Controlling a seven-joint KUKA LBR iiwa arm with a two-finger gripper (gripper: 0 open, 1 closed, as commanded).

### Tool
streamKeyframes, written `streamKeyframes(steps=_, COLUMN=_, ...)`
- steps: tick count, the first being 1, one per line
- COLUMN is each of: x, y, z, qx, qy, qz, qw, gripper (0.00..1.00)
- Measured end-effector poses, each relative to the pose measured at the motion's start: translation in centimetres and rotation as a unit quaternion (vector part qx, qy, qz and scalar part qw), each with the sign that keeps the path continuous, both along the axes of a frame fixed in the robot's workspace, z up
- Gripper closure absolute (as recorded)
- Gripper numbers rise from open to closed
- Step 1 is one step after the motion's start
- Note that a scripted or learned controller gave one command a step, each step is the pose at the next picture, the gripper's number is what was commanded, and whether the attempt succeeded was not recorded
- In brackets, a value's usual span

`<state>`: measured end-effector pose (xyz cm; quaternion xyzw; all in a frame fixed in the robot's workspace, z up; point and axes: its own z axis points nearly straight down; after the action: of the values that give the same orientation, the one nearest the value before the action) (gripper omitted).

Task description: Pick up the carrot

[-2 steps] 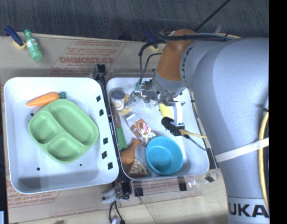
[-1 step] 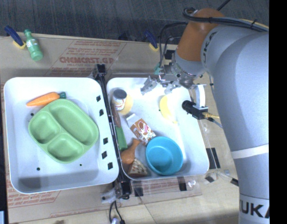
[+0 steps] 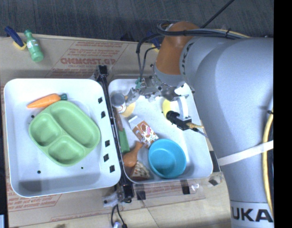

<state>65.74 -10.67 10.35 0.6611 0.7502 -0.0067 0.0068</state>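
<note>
The orange carrot (image 3: pixel 43 100) with a green stem end lies in the left bin (image 3: pixel 13 141), near its far left corner, just beyond the rim of a green divided plate (image 3: pixel 65 132). My gripper (image 3: pixel 135 93) hangs over the far left part of the right bin (image 3: pixel 203 151), close above a silver can (image 3: pixel 117 99) and a yellow piece (image 3: pixel 129 110). It is well to the right of the carrot, across the wall between the bins, and nothing shows in its grasp.
The right bin holds a blue bowl (image 3: pixel 167 158), a printed packet (image 3: pixel 145 132), a drumstick (image 3: pixel 131 154), a green-handled tool (image 3: pixel 123 139) and a brown wedge (image 3: pixel 139 172). A green bottle (image 3: pixel 34 47) lies on the cardboard beyond the left bin.
</note>
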Motion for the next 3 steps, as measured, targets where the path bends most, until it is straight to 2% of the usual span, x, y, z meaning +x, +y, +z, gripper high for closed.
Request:
streamKeyframes(steps=1, x=0.1, y=-5.7, z=12.2, qx=0.0063, qy=-0.002, qz=-0.041, qw=0.9991, gripper=0.0)
streamKeyframes(steps=2, x=0.1, y=0.1, z=-0.8, qx=-0.0022, qy=-0.002, qz=0.004, qw=1.0, gripper=0.0)
streamKeyframes(steps=3, x=0.1, y=0.4, z=0.3, qx=0.0008, qy=0.002, qz=0.007, qw=1.0, gripper=1.0)
